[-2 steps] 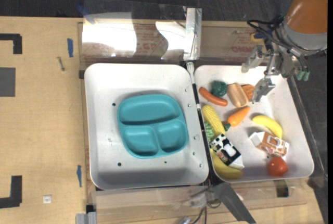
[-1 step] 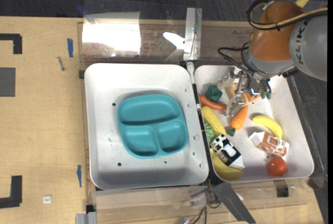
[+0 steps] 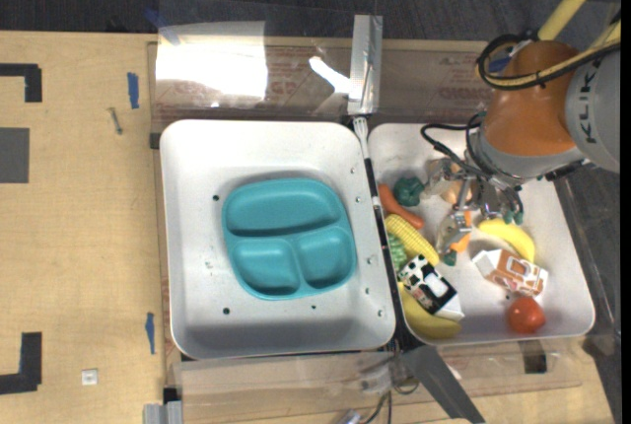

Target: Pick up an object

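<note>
My gripper (image 3: 465,215) hangs low over the middle of the right bin (image 3: 580,286), below the orange wrist band (image 3: 532,111). Toy food lies around it. A yellow banana (image 3: 510,238) sits just to its right and a corn cob (image 3: 410,241) to its left. An orange carrot (image 3: 396,208) and a green piece (image 3: 408,188) lie by the bin's left wall. A white and orange carton (image 3: 515,273) and a red tomato (image 3: 526,315) lie nearer the front. Nothing visibly sits in the gripper.
A black and white cow-patterned block (image 3: 427,283) rests on a second yellow piece (image 3: 434,324) at the right bin's front left. The left bin (image 3: 197,304) holds a teal divided plate (image 3: 288,237). A clear plastic sheet (image 3: 256,67) lies behind the bins.
</note>
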### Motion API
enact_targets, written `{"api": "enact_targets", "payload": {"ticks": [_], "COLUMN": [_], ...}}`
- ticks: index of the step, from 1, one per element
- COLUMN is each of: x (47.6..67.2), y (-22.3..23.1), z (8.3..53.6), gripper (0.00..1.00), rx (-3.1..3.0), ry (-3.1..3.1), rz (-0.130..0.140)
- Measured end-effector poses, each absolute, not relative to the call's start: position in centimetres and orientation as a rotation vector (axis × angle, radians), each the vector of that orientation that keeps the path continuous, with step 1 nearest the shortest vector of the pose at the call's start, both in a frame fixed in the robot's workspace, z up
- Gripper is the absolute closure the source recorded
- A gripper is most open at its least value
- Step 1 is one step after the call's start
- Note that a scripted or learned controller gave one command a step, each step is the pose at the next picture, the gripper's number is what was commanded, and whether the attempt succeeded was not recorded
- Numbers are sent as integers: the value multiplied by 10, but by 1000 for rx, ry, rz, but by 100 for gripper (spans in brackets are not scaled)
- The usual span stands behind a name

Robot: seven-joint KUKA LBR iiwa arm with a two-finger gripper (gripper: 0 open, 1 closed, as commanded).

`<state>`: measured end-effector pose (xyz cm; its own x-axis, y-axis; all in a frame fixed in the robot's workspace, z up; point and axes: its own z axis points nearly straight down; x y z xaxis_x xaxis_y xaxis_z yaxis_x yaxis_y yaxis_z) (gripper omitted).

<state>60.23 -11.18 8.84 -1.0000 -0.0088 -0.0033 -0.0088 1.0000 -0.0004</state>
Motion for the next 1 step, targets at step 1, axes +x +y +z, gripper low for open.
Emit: {"api": "enact_targets", "payload": {"ticks": [1], "x": [552], "y": [-124], "z": [88], "gripper": [0], "rx": [-171], "ry": [3129], "rz": [-1]}}
